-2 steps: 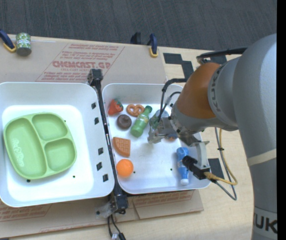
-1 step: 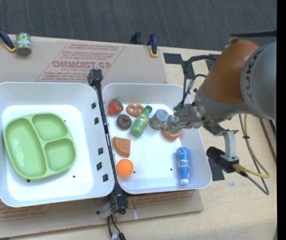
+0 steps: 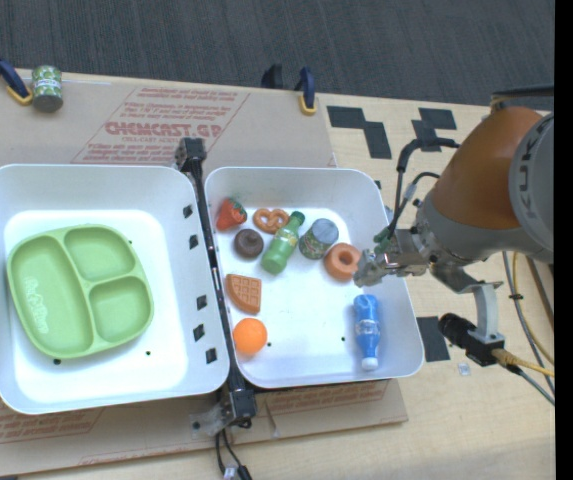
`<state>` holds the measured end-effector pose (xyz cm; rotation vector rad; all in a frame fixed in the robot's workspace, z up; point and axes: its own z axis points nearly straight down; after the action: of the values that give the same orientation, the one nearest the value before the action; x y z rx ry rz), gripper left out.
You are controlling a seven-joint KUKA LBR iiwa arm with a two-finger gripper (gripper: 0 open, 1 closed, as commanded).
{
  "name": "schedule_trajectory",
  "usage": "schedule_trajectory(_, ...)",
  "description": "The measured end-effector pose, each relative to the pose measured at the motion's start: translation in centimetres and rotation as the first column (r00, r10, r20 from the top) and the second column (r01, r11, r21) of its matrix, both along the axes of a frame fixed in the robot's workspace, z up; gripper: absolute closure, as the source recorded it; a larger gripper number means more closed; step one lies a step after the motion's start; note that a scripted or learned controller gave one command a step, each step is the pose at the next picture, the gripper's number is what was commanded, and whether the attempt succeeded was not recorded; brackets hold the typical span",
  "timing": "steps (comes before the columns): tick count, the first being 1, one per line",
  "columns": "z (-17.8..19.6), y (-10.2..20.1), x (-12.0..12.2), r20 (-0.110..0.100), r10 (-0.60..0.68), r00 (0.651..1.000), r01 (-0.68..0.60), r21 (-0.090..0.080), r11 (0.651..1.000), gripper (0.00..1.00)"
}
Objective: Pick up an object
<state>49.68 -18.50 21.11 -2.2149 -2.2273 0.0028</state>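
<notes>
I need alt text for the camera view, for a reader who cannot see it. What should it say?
A grey and orange robot arm reaches from the right, its gripper over the right white bin between an orange donut and a blue bottle. That bin also holds other toy foods; the left bin holds a green divided plate.

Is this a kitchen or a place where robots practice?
Probably a robot practice lab, not a kitchen. A robot arm reaches over two white bins on a workbench. The food is toys, like the little orange and blue bottle, and clamps hold a board down.
</notes>
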Motion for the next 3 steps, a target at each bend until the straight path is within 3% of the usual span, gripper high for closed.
schedule_trajectory(1,1.7,-2.6,5.3,0.001,0.001,1.000,-0.001,0.001,1.000,1.00)
schedule_trajectory(2,4.2,-2.6,14.0,0.002,0.000,1.000,0.000,0.001,1.000,1.00)
schedule_trajectory(3,0.8,-1.6,15.0,-0.002,0.001,1.000,-0.001,0.001,1.000,1.00)
